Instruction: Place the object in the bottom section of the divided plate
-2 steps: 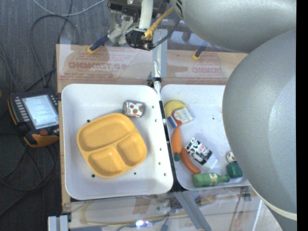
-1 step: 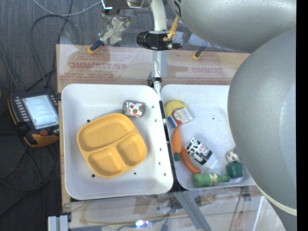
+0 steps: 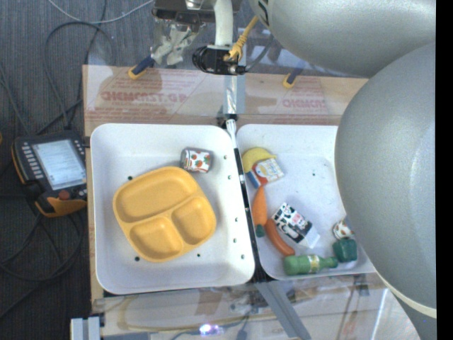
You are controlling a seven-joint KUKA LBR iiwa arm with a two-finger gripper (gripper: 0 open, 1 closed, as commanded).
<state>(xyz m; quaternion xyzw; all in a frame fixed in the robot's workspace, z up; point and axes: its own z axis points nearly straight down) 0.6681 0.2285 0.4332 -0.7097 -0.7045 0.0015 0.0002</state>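
Observation:
A yellow divided plate [image 3: 152,198] lies in the left white bin [image 3: 106,154], with one large section at its upper left and two smaller ones along its lower right. No object lies in any section. A small can with a red-and-white label [image 3: 196,160] rests on the bin floor just beyond the plate's upper edge. My gripper [image 3: 172,44] hangs high above the bench's far edge, well beyond both bins and away from the plate. The grey arm [image 3: 382,119] covers the right side of the view.
The right bin [image 3: 315,179] holds a yellow fruit [image 3: 255,156], a small printed box [image 3: 269,169], an orange carrot [image 3: 262,214], a black-and-white carton [image 3: 291,222], a green bottle [image 3: 310,263] and a dark green piece [image 3: 345,249]. A teach pendant [image 3: 53,165] lies left of the bench.

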